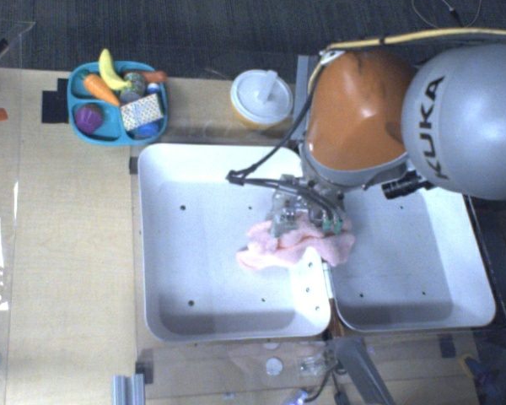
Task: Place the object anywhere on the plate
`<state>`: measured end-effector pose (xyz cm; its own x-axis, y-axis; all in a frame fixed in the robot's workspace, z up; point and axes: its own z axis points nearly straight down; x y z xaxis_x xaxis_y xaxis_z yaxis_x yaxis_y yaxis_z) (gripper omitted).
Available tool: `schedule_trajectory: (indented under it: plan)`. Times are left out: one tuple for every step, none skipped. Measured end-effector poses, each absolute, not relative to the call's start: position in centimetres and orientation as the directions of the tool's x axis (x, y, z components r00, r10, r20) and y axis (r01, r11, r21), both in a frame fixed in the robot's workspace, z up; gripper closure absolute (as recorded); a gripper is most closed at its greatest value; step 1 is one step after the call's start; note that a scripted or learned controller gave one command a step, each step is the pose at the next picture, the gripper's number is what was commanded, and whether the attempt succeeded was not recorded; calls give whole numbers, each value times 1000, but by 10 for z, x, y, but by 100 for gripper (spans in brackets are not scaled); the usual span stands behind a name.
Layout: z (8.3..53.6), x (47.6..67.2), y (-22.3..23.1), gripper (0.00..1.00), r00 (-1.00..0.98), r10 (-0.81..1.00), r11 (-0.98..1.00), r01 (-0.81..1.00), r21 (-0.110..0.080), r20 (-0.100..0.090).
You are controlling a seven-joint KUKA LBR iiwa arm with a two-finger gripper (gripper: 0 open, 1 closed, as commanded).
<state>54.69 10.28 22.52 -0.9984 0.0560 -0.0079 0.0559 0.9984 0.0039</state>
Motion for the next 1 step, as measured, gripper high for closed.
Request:
schedule_trajectory:
  plan:
    - [225, 547, 103, 0, -998, 56, 998, 56, 4, -8]
